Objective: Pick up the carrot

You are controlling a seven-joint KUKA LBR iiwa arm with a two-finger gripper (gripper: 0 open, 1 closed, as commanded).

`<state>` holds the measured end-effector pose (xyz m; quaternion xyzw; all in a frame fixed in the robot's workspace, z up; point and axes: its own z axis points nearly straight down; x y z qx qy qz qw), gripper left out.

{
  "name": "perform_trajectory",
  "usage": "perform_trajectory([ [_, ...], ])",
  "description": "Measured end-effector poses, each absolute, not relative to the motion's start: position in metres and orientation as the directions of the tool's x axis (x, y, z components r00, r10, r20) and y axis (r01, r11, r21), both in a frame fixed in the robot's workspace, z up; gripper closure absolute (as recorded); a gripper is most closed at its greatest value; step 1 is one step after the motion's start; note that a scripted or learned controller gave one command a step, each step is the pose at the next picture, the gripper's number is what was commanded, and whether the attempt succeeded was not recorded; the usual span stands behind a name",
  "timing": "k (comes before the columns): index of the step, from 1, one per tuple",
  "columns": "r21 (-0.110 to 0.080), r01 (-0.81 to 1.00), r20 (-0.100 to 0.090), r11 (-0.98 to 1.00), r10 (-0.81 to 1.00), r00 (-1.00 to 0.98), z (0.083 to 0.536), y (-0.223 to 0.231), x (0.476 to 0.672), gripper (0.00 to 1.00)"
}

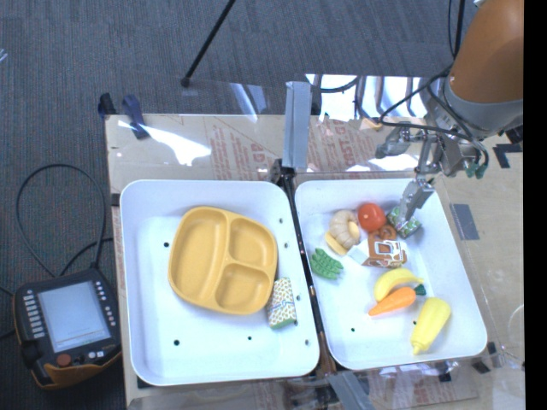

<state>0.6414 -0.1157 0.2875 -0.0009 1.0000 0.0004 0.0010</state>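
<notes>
A grey robot arm with an orange band is seen reaching in from the right over two white bins on a bench. Its gripper [411,216] is lowered at the far edge of the right bin [359,348], its tips close to a tomato [371,216] and a small green-edged item; whether it is spread or closed cannot be told, and nothing is seen held in it. The carrot [393,301] is found lying toward the near right of that bin, apart from the gripper, its orange body slanted with the green top at the upper right. A banana [396,281] is touching it along the far side, and a yellow corn cob [431,324] is lying just beside it on the right. For a clean pick, the gripper would best be moved toward the near side of the bin, centred on the carrot's mid-body and turned across its length, so that the banana is not caught. In the left bin [145,348], a yellow divided plate [224,260] is seen.
</notes>
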Motion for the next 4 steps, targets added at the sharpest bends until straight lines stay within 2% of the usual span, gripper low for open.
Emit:
perform_trajectory([
  [1,0.003,0.053,0.01,0.999,0.053,-0.999,0.167,-0.094,0.557,0.0],
  [2,0.003,-0.182,0.004,0.983,-0.182,-0.983,0.086,-0.11,0.506,0.0],
  [3,0.003,-0.114,0.002,0.993,-0.114,-0.993,0.086,-0.105,0.483,0.0],
  [4,0.004,-0.12,0.002,0.993,-0.12,-0.993,0.095,-0.103,0.484,1.0],
])
